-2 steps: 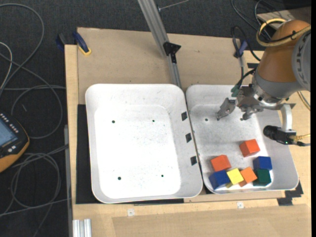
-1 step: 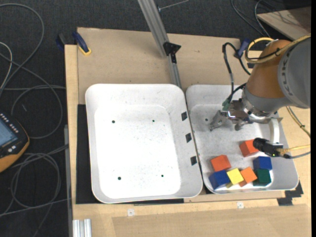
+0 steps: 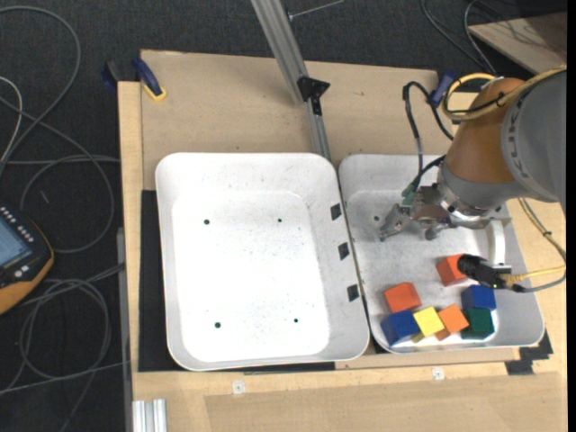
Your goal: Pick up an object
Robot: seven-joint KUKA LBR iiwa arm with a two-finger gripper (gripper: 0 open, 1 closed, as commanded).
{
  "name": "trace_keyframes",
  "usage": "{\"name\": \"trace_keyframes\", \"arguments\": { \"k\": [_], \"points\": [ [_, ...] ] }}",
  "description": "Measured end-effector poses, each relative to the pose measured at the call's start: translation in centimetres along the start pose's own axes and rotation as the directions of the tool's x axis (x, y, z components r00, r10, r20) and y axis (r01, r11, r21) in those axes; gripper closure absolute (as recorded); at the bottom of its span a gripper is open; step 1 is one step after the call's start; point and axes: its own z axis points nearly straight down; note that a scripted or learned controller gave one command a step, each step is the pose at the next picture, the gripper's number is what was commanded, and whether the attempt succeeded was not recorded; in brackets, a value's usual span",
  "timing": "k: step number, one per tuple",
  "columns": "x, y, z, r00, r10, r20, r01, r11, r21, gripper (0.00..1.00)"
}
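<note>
Gripper (image 3: 409,219) hovering over right bin (image 3: 369,187), finger state impossible to tell, nothing visibly held; judging approach step, needing descent toward near blocks (image 3: 432,313).

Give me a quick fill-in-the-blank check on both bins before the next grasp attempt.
1. All the blocks lie in the ____ bin.
2. The yellow block sits between a blue block and an ____ block.
3. The hand hovers over the bin's ____ half, apart from the blocks.
4. The blocks cluster near the bin's ____ edge.

Missing words: right; orange; far; near
</note>
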Motion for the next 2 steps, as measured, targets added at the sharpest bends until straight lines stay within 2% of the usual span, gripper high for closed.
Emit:
{"name": "trace_keyframes", "arguments": {
  "k": [1, 2],
  "points": [
    [0.0, 0.1, -1.2, 1.000, 0.000, 0.000, 0.000, 1.000, -0.005, 1.00],
    [0.5, 1.0, -6.0, 1.000, -0.003, 0.002, 0.003, 1.000, -0.012, 1.00]
  ]
}}
